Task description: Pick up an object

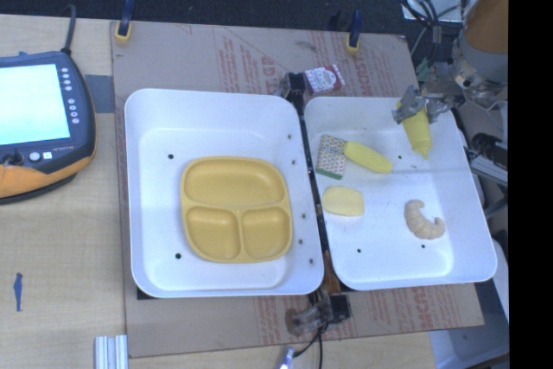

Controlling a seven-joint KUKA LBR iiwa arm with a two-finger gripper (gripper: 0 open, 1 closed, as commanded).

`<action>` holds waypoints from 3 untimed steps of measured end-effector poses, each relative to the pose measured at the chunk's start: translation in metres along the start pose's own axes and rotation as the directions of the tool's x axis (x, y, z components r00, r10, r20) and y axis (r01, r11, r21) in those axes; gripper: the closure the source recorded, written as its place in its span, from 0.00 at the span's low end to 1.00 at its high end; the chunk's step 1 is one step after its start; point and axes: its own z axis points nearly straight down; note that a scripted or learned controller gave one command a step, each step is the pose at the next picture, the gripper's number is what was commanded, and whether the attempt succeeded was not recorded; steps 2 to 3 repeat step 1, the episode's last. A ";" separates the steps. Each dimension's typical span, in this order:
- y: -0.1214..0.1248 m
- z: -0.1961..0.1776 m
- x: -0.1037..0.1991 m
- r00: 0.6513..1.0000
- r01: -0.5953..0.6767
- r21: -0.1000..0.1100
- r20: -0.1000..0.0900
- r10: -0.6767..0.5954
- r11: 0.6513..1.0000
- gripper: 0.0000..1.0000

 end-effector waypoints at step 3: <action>-0.006 -0.019 0.079 1.000 0.001 0.006 0.000 -0.001 1.000 1.00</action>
